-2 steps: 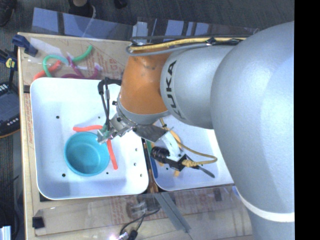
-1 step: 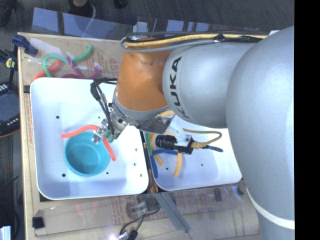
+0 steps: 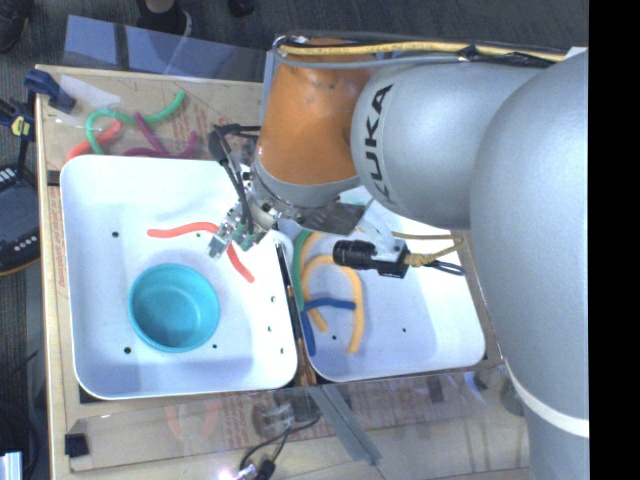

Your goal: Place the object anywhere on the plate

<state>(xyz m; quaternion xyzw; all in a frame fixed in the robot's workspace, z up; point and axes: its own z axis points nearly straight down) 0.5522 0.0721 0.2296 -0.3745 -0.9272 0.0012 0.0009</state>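
Left bin [image 3: 80, 268]: the blue plate [image 3: 175, 306] sits at seven o'clock. The orange-red worm-shaped object [image 3: 182, 232] lies toward one o'clock from the plate, off it. My gripper [image 3: 232, 236] hovers at its right end; whether my fingers are open, I cannot tell. Right bin [image 3: 440, 338]: yellow and blue strips [image 3: 335, 303].
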